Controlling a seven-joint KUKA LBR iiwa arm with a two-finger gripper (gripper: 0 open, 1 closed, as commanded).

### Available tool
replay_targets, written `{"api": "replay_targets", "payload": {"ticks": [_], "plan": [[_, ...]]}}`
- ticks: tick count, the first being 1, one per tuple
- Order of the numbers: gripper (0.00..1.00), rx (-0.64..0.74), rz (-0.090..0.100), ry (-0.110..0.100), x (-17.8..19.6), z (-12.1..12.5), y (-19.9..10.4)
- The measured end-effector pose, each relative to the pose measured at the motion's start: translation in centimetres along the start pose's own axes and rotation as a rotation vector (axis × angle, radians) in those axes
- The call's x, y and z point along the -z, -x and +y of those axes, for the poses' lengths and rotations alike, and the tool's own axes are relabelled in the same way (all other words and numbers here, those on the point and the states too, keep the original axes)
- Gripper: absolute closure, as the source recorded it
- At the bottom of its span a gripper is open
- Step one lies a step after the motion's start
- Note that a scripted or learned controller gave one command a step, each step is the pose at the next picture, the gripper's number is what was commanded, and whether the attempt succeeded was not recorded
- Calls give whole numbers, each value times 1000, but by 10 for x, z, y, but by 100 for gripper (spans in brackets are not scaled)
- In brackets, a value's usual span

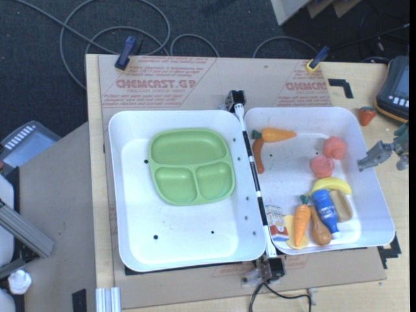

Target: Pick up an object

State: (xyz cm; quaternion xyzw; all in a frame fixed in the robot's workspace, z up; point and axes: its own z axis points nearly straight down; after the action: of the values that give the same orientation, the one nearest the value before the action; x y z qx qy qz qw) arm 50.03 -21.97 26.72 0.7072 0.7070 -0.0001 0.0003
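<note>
Bottle point(324, 210) atop half-hidden sausage point(318, 228)

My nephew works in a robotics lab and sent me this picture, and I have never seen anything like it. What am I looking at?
This is one camera fixed above a workbench, looking down at a slant. Two shallow white bins sit side by side. The left bin holds a green divided plate. The right bin holds toy food: a carrot near the top, two pink pieces, a banana, a blue bottle and another carrot. At the right edge, the grey metal part is the robot arm's gripper, the piece that grabs things. It sits at the right bin's rim with nothing visibly held. Its job is to pick up an object.
</note>
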Motion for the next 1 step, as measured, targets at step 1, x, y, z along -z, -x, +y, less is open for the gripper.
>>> {"api": "replay_targets", "payload": {"ticks": [1], "plan": [[0, 2, 0, 1, -183, 40, -30]]}}
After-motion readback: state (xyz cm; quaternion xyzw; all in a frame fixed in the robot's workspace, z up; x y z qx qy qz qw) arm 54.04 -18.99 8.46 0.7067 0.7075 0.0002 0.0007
